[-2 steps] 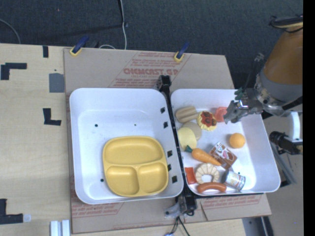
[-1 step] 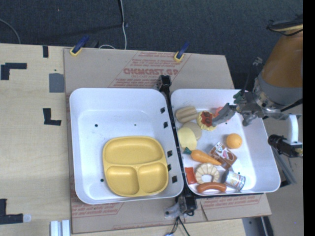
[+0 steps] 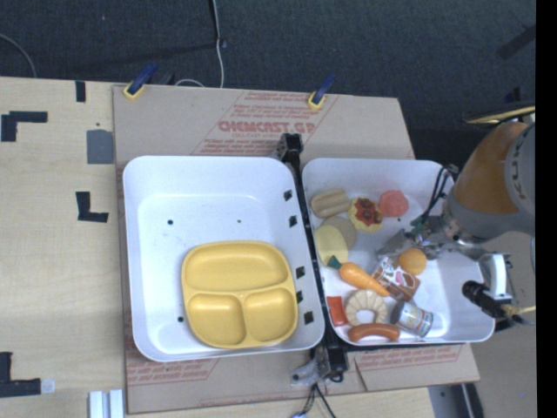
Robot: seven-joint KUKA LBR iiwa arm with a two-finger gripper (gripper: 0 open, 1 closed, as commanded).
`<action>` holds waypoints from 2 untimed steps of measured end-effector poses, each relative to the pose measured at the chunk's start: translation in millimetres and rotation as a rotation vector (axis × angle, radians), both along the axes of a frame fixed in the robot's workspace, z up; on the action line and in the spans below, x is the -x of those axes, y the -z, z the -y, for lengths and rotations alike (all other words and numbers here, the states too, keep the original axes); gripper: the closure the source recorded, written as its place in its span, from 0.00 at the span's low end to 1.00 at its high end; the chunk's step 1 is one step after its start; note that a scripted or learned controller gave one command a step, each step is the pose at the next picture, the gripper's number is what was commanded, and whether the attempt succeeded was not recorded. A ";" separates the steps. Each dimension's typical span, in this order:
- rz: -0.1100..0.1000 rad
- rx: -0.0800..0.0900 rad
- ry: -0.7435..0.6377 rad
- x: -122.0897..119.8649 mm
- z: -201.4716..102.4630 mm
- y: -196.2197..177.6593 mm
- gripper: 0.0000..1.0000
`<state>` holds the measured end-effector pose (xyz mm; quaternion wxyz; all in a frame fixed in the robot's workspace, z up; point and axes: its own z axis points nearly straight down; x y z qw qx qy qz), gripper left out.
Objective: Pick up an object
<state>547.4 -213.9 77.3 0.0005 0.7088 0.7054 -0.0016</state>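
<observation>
- two white bins sit side by side on a sheet of cardboard (image 3: 261,129) on the bench; the left bin (image 3: 148,190) holds a yellow divided tray (image 3: 239,293) lying flat toward its lower right
- the right bin (image 3: 452,320) holds a cluster of toy food: a tan bun (image 3: 330,202) near the top left, a small tart with red topping (image 3: 366,212) just beside it, a pink round piece (image 3: 393,202) to the right of that
- lower down lie a pale yellow piece (image 3: 331,242), a carrot (image 3: 359,277), an orange ball (image 3: 412,261), a printed packet (image 3: 399,281), a croissant (image 3: 365,305), a sausage (image 3: 374,332) and a small can (image 3: 414,321), all crowded together and touching
- the arm (image 3: 492,181) reaches in from the right, over the right bin's right edge
- the gripper (image 3: 409,244) hangs just above the orange ball, at the cluster's upper right; whether it is released or clenched cannot be told, and nothing can be seen grasped in it
</observation>
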 end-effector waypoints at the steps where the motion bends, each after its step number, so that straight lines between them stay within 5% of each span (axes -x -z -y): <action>1: 0.005 -0.003 -0.005 -3.0 -4.5 -19.1 1.00; 2: 0.003 -0.004 -0.005 -2.6 -4.6 -18.4 0.00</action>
